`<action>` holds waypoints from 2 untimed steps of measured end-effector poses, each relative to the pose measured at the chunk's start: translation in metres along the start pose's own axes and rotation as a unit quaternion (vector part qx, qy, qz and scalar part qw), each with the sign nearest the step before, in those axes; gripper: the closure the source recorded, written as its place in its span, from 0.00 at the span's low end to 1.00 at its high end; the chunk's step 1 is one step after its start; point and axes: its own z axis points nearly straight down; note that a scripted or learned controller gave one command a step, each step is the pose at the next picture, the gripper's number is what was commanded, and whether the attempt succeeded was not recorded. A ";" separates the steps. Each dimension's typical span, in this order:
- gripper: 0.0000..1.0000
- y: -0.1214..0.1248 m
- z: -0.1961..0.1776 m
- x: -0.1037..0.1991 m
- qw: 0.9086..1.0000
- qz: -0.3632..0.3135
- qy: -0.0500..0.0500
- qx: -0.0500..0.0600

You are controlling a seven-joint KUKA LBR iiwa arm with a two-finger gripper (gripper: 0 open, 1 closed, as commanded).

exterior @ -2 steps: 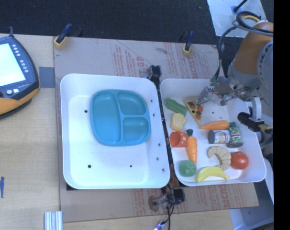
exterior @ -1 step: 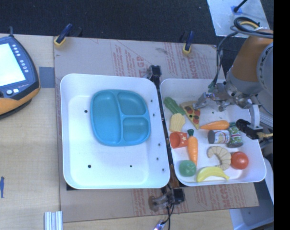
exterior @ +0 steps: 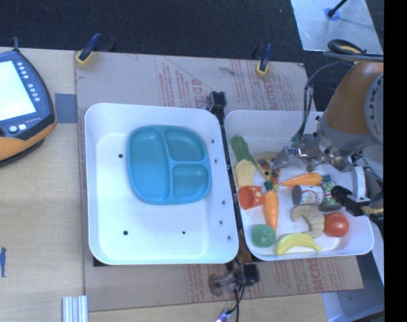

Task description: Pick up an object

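Below the gripper [exterior: 309, 158], almost touching, lies the small carrot [exterior: 302, 179] in the right bin [exterior: 365, 247]. Grip state: cannot tell. Probably light, rigid, slick plastic; pinch across mid-body.

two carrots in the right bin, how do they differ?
Pose: the lower carrot lies along the bin's length, leafy end at the top; the upper carrot lies crosswise, leafy end at the right.
Size: the lower carrot looks thicker and longer; the upper carrot is slimmer.
Place: the lower carrot sits beside the red block; the upper carrot lies just below the tool.
Both are orange with green tops.
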 end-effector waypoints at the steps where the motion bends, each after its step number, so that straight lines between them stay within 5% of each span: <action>1: 0.00 -0.035 0.000 0.007 1.000 -0.001 0.000 -0.001; 2: 0.00 -0.101 0.001 0.007 1.000 -0.001 0.000 0.000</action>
